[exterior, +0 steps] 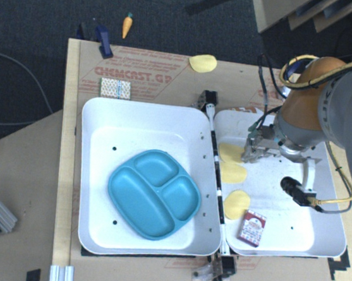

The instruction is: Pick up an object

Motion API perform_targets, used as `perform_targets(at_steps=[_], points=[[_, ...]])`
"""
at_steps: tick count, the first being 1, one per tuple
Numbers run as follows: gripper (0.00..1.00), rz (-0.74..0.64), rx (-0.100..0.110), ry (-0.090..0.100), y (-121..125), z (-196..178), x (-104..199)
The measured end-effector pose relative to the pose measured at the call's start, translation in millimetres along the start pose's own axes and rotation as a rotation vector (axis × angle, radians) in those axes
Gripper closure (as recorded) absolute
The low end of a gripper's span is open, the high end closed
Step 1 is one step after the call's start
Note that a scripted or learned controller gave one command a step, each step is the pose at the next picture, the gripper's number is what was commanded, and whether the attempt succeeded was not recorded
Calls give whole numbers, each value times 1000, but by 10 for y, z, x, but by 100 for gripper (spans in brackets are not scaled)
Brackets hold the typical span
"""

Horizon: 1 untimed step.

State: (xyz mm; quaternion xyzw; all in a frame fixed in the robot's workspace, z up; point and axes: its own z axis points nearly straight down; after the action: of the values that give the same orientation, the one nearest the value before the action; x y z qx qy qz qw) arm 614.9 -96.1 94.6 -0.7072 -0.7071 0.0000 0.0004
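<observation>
- Over the right bin (316, 240), near its left wall, the tool (251, 153) hangs with tips down; can't tell if it is spread or pressed together, nothing seen pinched.
- Yellow pieces: one (228, 153) just left of the tool tips, a second (234, 173) just below it, a third (237, 204) further toward the front edge.
- Red-and-white small box (252, 229) lies near the front edge of the right bin, beside the third yellow piece, well apart from the tool.
- Right half of the right bin floor is mostly bare; a black cable part (297, 191) hangs over it.
- Left bin (102, 121) holds a blue divided plate (153, 193), with bare floor around it.
- On the tabletop (159, 71) behind the bins: another yellow piece (202, 63) and a small patterned packet (115, 88).
</observation>
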Motion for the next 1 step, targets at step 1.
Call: perform_targets(at_steps=[1], points=[[0,0,0,0,-1,1,0]])
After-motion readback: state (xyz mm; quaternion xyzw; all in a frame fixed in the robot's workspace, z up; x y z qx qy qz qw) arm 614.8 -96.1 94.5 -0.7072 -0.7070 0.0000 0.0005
